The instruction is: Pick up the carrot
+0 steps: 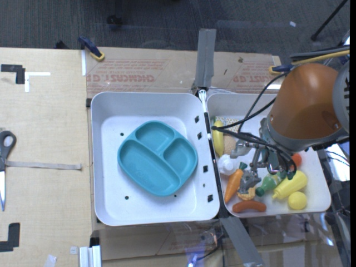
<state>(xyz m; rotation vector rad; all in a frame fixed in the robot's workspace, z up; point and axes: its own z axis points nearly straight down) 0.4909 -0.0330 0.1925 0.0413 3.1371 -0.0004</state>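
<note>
The orange carrot [232, 186] lies tilted in the right bin [318, 200], near its left wall, with its green top pointing up and right. My gripper [250, 178] hangs low over the bin just right of the carrot, under the orange band of the arm. Its metal fingers [247, 182] point down beside the carrot's upper end. Nothing shows between them. The arm's body hides the bin's upper right part.
Around the carrot lie a white round piece [226, 164], a yellow banana [218, 140], a red-brown sausage [248, 207], a green item [270, 183], a yellow corn-like piece [290, 184] and a lemon [297, 201]. The left bin [105, 166] holds a blue divided plate [158, 157].
</note>
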